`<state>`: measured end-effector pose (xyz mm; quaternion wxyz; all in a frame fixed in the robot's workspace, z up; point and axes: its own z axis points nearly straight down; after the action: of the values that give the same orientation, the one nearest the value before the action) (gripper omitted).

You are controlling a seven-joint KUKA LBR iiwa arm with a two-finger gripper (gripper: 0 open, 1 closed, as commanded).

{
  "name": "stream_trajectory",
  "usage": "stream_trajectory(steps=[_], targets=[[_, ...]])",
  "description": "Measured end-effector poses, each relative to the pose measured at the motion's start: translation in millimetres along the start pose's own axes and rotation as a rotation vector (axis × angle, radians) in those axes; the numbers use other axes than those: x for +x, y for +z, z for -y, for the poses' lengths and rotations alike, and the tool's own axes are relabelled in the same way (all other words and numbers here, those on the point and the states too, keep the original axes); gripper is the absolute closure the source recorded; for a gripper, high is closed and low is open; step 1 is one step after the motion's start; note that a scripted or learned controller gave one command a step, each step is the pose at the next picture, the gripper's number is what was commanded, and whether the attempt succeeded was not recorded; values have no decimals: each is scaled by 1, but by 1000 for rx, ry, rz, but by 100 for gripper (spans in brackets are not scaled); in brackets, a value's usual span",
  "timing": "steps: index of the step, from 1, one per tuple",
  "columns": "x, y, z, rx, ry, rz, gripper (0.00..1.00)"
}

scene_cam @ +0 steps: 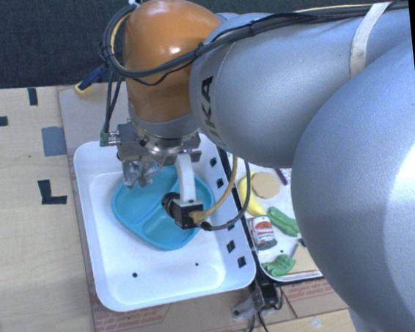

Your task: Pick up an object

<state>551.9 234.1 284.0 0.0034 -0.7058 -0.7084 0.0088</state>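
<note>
Although the grey arm fills much of the camera view, the pincer [140, 174] can be made out low over the far left part of the left bin [100, 232], hanging just above the upper left edge of a blue divided plate [154, 215]. Whether it is open or closed I cannot tell, since the wrist housing and a white bracket with a black fitting crowd the spot, and nothing is visibly caught in it. The plate lies flat on the bin floor, its long axis running from upper left to lower right, so most of its body stretches away from the pincer toward the viewer and to the right. That is the relation the next move depends on: the tool sits over the plate's far rim rather than its centre, and a thin raised edge is probably the only purchase a flat plate offers. The right bin [278, 273] holds smaller things well apart from the tool: a banana [246, 194], a round tan piece [265, 185], a small can [263, 231] and green toy vegetables [282, 221]. The pick looks not yet made.
</note>
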Motion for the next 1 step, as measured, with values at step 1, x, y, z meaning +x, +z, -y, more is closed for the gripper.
stream_trajectory(steps=[1], targets=[[0, -12, -2, -2, -2, 1, 100]])
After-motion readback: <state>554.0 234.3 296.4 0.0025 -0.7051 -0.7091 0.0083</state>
